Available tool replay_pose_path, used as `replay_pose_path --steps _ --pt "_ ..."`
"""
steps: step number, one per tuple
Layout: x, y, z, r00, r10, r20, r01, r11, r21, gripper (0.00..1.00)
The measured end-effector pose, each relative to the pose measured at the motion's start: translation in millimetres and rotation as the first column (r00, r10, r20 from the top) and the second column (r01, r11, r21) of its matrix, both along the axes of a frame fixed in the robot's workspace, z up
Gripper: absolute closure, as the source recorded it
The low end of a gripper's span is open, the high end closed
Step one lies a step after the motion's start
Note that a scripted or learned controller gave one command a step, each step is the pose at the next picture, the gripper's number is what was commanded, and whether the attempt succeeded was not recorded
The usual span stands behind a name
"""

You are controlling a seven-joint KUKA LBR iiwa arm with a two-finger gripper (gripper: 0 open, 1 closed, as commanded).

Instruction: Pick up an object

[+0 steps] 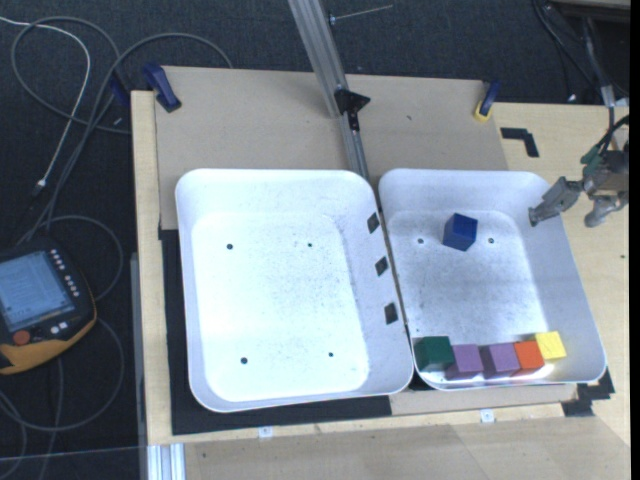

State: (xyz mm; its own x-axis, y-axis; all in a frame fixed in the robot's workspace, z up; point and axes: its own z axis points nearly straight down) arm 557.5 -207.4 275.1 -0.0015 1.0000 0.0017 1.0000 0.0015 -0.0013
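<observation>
Grey two-finger gripper [572, 208] hangs over the right rim of the right white bin [500, 183], its fingers spread apart with nothing between them. Small blue cube [460, 231] lies apart from it in the bin's upper middle. Along the near wall sit green [433, 351], purple [467, 358], purple [497, 358], orange [528, 354] and yellow [551, 345] blocks in one row.

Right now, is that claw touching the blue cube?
Apart. The camera view shows the gripper over the right bin's far right rim, with bare white floor between it and the blue cube.
</observation>
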Motion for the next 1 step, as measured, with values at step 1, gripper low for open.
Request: replay_pose_path --steps 1 --pt "51.6 22.1 -180.3 1.000 0.001 -0.007 -0.001 1.000 0.002 0.00"
